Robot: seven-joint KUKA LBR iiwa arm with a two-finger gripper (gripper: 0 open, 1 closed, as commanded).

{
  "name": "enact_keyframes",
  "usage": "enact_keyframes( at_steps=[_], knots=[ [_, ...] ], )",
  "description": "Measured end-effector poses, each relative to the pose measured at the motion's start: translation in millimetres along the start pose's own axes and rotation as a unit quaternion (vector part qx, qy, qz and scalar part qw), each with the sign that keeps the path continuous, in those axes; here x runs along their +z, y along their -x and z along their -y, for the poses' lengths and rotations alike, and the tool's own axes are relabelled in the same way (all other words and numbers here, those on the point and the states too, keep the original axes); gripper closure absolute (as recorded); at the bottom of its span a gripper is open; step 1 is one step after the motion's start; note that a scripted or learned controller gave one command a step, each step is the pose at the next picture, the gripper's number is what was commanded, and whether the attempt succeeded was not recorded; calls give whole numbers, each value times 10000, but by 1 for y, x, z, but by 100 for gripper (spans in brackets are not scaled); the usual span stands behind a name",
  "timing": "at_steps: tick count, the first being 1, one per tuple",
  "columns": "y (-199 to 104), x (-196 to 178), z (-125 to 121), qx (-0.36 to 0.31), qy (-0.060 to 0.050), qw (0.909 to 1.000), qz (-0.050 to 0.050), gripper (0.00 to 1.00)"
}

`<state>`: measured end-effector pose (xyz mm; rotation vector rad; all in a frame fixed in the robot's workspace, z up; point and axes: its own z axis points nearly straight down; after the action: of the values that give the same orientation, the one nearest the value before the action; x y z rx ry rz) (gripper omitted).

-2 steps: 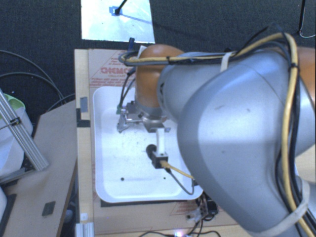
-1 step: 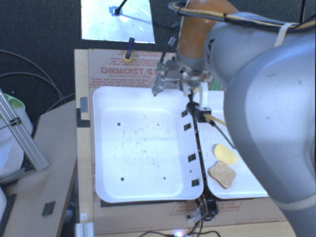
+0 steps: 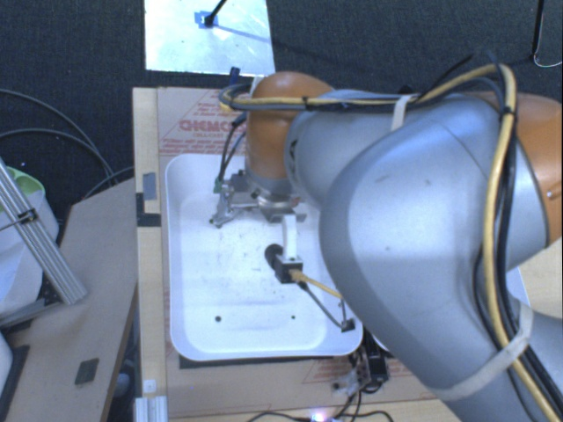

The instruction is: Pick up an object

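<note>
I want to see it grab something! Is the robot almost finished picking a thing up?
Not yet. Done: the grey arm with the orange band is over the shallow white bin, and its gripper hangs low near the bin's far end. In hand: I see nothing held at the gripper. Left: grabbing an object and lifting it, so nearly the whole job.

The gripper point(image 3: 222, 211) looks like bare grey metal with a dull shine. Beneath it, the white bin point(image 3: 189, 262) is smooth plastic, faintly glossy and flecked with dark specks. Behind the gripper, the arm point(image 3: 413, 236) has a smooth grey shell with a satin sheen, and its orange band point(image 3: 281, 95) is glossier. Under the bin lies matt brown cardboard point(image 3: 189, 121) printed in red.
</note>
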<state>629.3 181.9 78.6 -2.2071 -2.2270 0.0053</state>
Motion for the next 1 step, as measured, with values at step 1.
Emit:
enact_keyframes(
  at_steps=[1],
  knots=[
    [39,-7,-41,51,59,10000,10,0]
  ],
)
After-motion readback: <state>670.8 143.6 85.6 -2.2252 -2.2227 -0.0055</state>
